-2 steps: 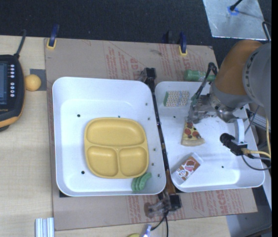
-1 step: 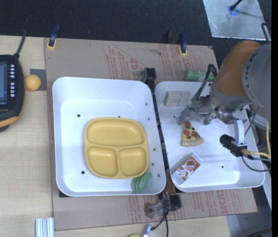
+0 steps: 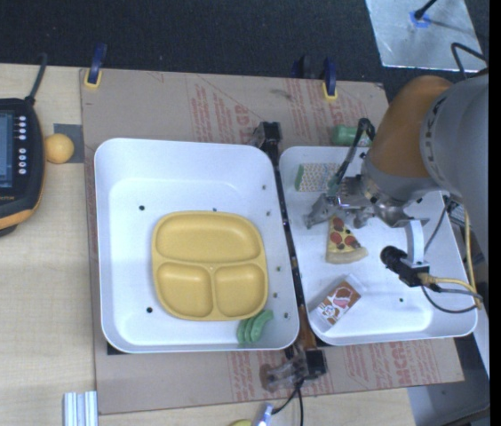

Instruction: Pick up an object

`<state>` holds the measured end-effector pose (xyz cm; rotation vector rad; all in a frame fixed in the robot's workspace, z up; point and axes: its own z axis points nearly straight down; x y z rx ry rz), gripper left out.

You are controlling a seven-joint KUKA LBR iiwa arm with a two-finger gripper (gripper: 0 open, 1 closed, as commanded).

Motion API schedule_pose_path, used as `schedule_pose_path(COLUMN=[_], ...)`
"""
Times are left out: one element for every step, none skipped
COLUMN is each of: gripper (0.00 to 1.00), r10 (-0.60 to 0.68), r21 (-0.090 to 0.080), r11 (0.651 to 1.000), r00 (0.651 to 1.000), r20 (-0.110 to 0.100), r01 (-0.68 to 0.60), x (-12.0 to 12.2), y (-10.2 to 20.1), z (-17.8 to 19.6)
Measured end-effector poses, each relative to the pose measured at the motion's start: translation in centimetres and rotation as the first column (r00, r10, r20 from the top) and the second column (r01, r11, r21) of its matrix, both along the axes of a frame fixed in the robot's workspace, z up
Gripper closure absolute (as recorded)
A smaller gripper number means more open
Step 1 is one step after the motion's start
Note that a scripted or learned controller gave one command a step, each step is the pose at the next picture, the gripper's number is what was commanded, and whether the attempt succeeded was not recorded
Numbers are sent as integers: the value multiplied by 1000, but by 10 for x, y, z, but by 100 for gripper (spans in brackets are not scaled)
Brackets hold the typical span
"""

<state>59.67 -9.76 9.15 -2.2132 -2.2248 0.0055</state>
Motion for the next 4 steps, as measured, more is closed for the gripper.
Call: schedule_pose_path(gripper=[0, 100, 100, 100], r10=[-1, 1, -3, -1], r21=[-1, -1, 0, 0], r11=[1000, 1000, 1000, 1000], r00=[1000, 1000, 1000, 1000], r20=[1, 1, 3, 3], r01=[1, -1, 3, 1], x=[-35, -34, -39, -40], y=[-17, -17, -41, -8], z=[0, 11, 39, 70])
